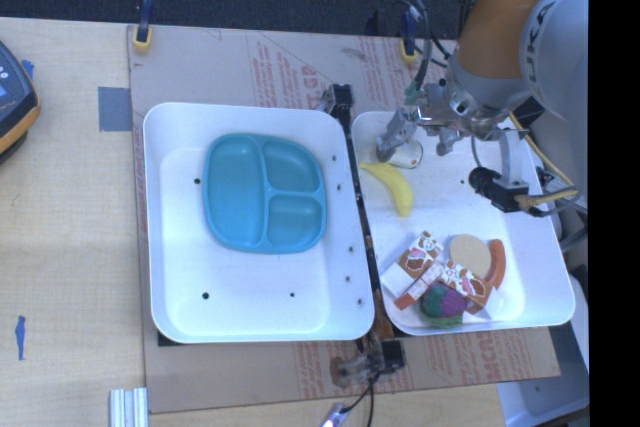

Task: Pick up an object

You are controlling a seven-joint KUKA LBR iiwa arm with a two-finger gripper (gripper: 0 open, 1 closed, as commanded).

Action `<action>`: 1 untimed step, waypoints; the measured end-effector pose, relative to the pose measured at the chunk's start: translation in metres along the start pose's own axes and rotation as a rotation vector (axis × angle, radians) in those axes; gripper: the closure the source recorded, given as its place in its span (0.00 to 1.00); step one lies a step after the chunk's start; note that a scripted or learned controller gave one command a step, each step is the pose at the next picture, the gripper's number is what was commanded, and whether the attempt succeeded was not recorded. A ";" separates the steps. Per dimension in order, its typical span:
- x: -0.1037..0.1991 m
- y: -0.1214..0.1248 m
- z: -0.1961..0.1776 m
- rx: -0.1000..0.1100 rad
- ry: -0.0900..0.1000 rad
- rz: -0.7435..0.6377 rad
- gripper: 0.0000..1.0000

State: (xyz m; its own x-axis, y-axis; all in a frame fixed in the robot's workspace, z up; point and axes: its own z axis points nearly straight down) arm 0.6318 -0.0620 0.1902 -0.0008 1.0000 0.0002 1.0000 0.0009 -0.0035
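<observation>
My gripper (pixel 412 149) hangs over the far left corner of the right bin (pixel 535 245), open, with nothing between its fingers. Just in front of it and slightly left, a yellow toy banana (pixel 392 186) lies on the bin floor, apart from the fingertips. A heap of toy food (pixel 448 280) sits at the bin's near side: a tan round slice, a curved red sausage, red-and-white pieces and a green and purple item. The arm's grey body and orange band cover the bin's far right corner.
The left bin (pixel 175 245) holds a blue divided plate (pixel 265 192). A black divider with clamps (pixel 342 100) runs between the bins. A dark cable loops over the right bin's right rim (pixel 505 190). A yellow and black device (pixel 12 100) sits at the far left of the bench.
</observation>
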 end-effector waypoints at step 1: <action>-0.038 0.014 0.062 0.004 -0.002 -0.002 0.00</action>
State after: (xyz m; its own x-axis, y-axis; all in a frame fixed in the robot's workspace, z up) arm 0.6452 -0.0999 0.1278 -0.0031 1.0000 -0.0016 1.0000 0.0031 -0.0075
